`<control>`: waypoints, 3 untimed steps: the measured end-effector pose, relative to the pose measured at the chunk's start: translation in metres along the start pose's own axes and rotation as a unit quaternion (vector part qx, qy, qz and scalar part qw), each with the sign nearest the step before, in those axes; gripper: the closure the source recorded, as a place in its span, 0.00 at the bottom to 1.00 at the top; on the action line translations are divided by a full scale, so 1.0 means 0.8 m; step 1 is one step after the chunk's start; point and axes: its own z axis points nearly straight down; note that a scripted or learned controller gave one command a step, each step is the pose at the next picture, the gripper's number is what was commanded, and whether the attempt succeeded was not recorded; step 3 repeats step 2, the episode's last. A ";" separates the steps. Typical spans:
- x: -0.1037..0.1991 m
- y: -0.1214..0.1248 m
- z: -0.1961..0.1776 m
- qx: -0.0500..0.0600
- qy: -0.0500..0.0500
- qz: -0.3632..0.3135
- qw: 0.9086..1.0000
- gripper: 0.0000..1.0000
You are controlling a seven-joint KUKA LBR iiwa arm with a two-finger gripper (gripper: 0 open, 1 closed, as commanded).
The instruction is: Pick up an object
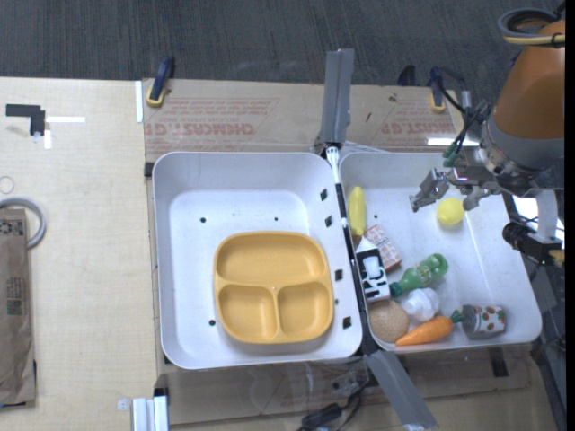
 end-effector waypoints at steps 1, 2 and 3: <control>-0.001 0.000 -0.007 0.002 0.000 0.001 1.000 1.00; 0.020 0.005 -0.075 -0.001 -0.001 0.081 0.997 1.00; 0.020 0.005 -0.075 -0.001 -0.001 0.081 0.997 1.00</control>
